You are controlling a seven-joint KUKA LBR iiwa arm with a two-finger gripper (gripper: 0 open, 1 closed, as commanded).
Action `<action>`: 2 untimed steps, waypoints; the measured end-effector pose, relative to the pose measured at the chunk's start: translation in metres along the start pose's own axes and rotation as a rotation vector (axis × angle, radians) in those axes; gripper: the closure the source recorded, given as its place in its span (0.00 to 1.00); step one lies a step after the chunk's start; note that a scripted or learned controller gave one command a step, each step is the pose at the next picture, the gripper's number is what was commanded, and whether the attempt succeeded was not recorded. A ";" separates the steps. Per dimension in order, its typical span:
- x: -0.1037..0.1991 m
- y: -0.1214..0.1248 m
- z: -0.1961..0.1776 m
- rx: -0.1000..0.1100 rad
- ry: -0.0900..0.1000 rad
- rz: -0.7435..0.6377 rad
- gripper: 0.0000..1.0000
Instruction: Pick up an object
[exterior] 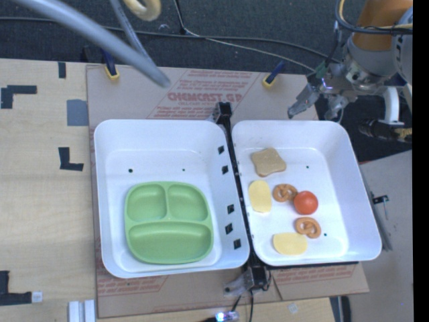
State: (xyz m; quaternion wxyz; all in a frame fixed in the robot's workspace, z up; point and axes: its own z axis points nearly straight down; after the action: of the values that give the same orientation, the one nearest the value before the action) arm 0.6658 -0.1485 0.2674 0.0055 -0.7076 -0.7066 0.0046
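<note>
A: Where is the gripper [314,103]?

B: In the upper right of the frame, above the far rim of the right bin [358,156], hanging from the grey arm [379,29] with its orange band. Its two fingers [299,103] are spread apart with a clear gap between them, and they point down and to the left. Nothing sits between them, and they touch no object.

A: What lies nearest to it?

B: The toast slice [267,161], tan, at the top of the right bin, below and left of the gripper and well apart from it. There is one of those.

A: And the rest of that bin?

B: Two pale yellow pieces: one yellow slice [260,196] just under the toast, another yellow piece [289,243] near the bottom rim. Two pretzels: an upper pretzel [284,193] just beside the first yellow slice, and a lower pretzel [310,227] just above and right of the second. One red tomato [306,202] sits between the two pretzels, touching or nearly touching both. That makes six items, all lying flat on the bin floor.

A: The other bin?

B: The left bin [107,146], in the middle left of the frame, holds one green plate [167,221] with three compartments, two small above and one wide below. Both bins rest on a brown cardboard sheet [201,92] on the table [40,180]. Two yellow clamps [110,72] hold the sheet's far edge.
</note>
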 end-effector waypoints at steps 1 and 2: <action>0.001 0.002 -0.009 -0.013 -0.002 -0.003 0.00; 0.005 0.001 0.035 -0.009 -0.002 -0.003 0.00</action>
State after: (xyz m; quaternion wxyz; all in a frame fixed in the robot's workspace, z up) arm 0.6667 -0.1437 0.2321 0.0015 -0.7064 -0.7078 0.0021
